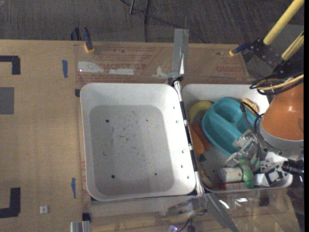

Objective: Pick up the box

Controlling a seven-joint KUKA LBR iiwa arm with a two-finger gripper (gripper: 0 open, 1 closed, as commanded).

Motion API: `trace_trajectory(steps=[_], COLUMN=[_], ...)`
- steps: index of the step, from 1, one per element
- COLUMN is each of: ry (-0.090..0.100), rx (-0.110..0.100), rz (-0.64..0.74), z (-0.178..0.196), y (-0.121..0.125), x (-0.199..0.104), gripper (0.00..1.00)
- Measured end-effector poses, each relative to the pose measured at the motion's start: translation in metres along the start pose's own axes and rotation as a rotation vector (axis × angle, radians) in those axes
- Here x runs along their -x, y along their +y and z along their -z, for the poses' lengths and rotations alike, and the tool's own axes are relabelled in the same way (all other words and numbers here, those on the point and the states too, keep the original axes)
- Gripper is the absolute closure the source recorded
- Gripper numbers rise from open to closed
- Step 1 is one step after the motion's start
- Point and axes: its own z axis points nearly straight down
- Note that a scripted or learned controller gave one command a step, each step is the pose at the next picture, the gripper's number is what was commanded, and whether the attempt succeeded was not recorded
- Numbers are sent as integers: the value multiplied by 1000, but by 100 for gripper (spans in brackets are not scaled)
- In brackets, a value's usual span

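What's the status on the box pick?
Gripper low in the right bin, fingers unclear. Box not identifiable in the pile. Teal container, yellow item and clutter crowd it.

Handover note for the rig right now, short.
Gripper: low in the right bin, among the clutter; finger state cannot be told, nothing visibly held.
Things: right bin holds a teal container, a yellow item, an orange item and a small white object near the front wall. Which one is the box is unclear.
Done: no lift seen.
Left: grasp and lift.
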Motion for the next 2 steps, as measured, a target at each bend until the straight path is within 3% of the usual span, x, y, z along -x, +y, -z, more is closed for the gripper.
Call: trace_trajectory(steps=[1,2], ry=[12,16], rx=[-4,-6], rz=[27,50], z=[-1,-2], y=[37,6], x=[-34,-12], gripper=[0,0])
